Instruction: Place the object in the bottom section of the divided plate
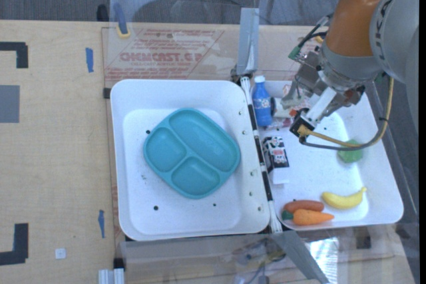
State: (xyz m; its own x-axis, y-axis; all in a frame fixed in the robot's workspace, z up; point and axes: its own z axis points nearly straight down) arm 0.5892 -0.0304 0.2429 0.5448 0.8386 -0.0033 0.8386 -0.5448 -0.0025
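Divided plate point(192, 153) sits flat in the left bin point(126, 163), teal, roughly centred; all three compartments bare, including the bottom section point(194, 177) nearest the camera; so nothing delivered yet. My read is the task is at the pick stage, with transfer and placement both left to do.

Task object isn't singled out by anything visible; every candidate lies in the right bin point(319, 169): blue bottle point(261, 102) with white cap against the divider wall at the far end; black-and-white packet point(275, 153) just beside that wall, mid-bin; green item point(351, 155) towards the right side; banana point(344, 198) near the front right; carrot point(311, 217) and a red item point(304, 205) touching each other at the front edge.

Gripper point(301, 103) is over the far end of the right bin, near the bottle and well apart from the plate; some small clutter under it is too blurred to name. Can't tell if the gripper is wide or narrow; can't see anything held in it, so I'd assume no grasp.

Wooden surface point(53, 143) left of the bins carries only tape marks.
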